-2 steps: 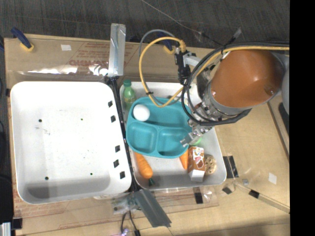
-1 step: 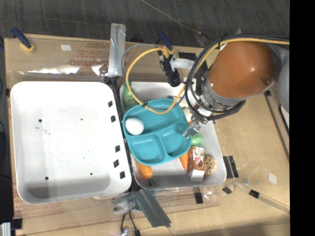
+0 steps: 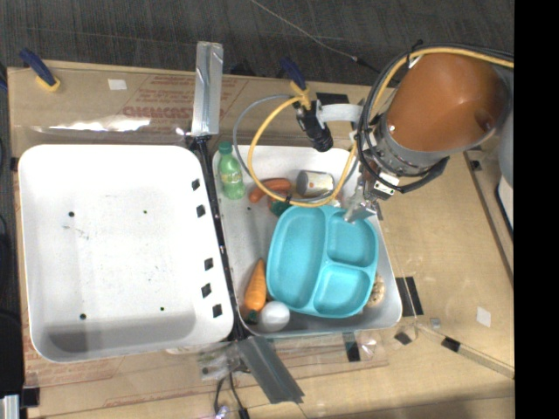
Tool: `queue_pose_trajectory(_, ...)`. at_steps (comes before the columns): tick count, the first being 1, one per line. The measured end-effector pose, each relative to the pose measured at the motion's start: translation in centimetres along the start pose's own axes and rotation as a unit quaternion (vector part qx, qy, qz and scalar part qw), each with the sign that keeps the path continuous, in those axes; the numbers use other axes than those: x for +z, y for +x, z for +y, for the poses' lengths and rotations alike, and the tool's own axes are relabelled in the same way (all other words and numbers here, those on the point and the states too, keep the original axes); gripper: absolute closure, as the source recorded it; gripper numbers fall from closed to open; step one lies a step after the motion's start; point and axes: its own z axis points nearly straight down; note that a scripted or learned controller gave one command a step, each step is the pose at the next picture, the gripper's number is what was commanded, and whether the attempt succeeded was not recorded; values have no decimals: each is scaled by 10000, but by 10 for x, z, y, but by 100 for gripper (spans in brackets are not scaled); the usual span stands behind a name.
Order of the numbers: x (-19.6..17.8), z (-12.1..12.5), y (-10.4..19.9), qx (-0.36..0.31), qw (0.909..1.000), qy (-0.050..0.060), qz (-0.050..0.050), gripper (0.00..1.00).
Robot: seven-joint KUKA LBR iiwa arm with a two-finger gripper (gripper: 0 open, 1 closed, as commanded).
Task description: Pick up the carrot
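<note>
The carrot is lying in the lower middle of the frame, inside the right-hand bin, tucked along that bin's left wall. Its thick orange end is pointing down the frame and is touching or nearly touching a white ball; its thin end is pointing up. Just to its right a blue divided tray is sitting tilted, its rim close against the carrot, so the carrot is lying in a narrow channel between the wall and the tray.

The arm is hanging over the upper right of the frame, its orange band large in the view, and the gripper is showing below it at the tray's upper right corner, well apart from the carrot. Whether it is released or clenched I cannot tell; nothing is visibly being held in it.

The carrot is looking like a small toy piece: probably light, stiff and smooth, so likely to slip if pinched near the taper. The thicker lower half is probably the best place to take hold, closing across its width, though wall and tray are leaving little room on either side.

Also in that bin, toward the top, are lying a green bottle, a reddish sausage-like piece and a small grey can. The left bin is sitting beside it.
</note>
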Motion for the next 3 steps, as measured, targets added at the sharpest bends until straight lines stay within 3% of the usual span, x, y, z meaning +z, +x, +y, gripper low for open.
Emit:
queue_pose_trajectory(1,-9,-7,-1,-48,10000,35,-3,100)
queue_pose_trajectory(2,-14,-22,60,-510,9987,16,-4,100)
queue_pose_trajectory(3,-29,-20,62,-565,9984,19,3,100)
